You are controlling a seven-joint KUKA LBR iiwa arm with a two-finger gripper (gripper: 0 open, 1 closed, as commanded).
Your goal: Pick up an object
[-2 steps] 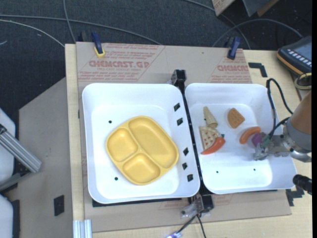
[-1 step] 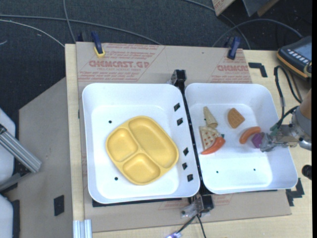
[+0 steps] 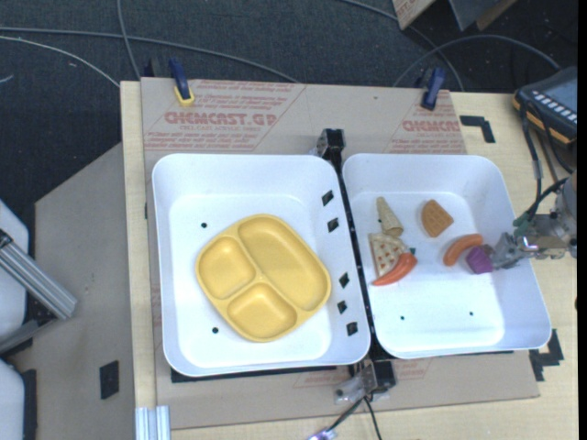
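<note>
The right bin [image 3: 440, 324] holds several toy foods: a purple piece [image 3: 478, 260], an orange sausage-like piece [image 3: 460, 247], a tan cracker [image 3: 437, 217], a cone [image 3: 389, 214], a pizza slice [image 3: 384, 249] and a red pepper [image 3: 398, 268]. My gripper [image 3: 507, 250] reaches in low over the bin's right rim. Its tip sits just right of the purple piece, touching it or nearly so. Nothing is visibly lifted.
The left bin [image 3: 183, 191] carries a yellow divided plate [image 3: 263, 276]. A black divider with clips [image 3: 344, 246] separates the bins. Cables and a dark device [image 3: 555, 108] lie at the bench's right edge, beside the arm.
</note>
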